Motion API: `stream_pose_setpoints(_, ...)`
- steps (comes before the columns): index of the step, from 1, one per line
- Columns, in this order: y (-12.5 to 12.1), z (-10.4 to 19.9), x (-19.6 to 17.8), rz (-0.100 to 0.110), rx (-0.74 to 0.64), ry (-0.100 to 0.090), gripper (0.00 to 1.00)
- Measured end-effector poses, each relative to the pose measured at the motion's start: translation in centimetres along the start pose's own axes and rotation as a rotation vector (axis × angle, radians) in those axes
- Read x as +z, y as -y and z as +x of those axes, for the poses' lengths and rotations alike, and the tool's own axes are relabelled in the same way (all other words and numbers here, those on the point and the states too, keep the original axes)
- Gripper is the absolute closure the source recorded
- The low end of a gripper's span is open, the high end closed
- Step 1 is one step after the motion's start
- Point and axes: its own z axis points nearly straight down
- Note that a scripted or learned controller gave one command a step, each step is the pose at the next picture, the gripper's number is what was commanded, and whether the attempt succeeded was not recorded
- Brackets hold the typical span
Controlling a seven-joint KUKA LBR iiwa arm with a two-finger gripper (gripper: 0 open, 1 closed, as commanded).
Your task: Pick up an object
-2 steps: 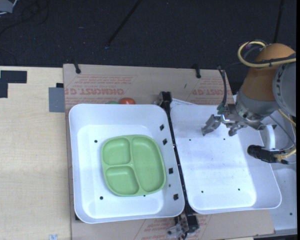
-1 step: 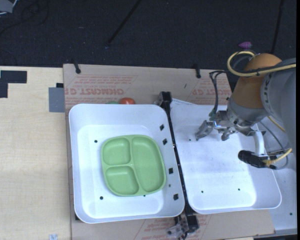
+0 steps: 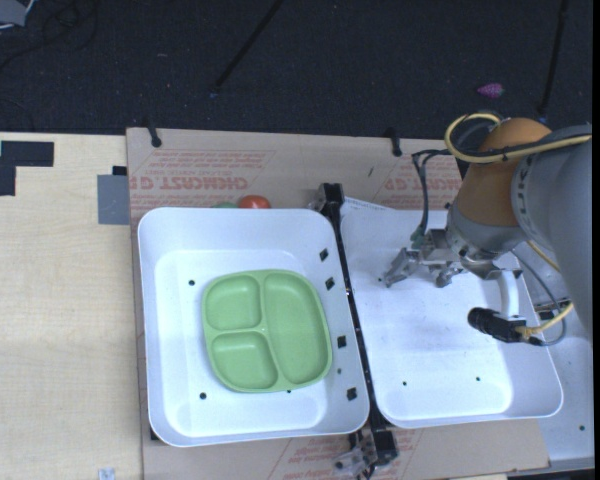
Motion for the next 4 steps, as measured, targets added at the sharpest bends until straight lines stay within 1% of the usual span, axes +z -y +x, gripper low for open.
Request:
stream_pose_setpoints(1,-0.1,0.0,-1.2,-0.001,0.000,0.000,1.00)
stream_pose_setpoints(2,0.8,-0.6,-6.2,-0.007,0.008,0.002,1.00)
stream_pose_setpoints(3,1.1,-0.8,-10.4,-0.006,0.008,0.001,1.00)
stream_pose_setpoints(4,1.3,-1.8,-16.0,-0.008,0.006,0.002,1.00)
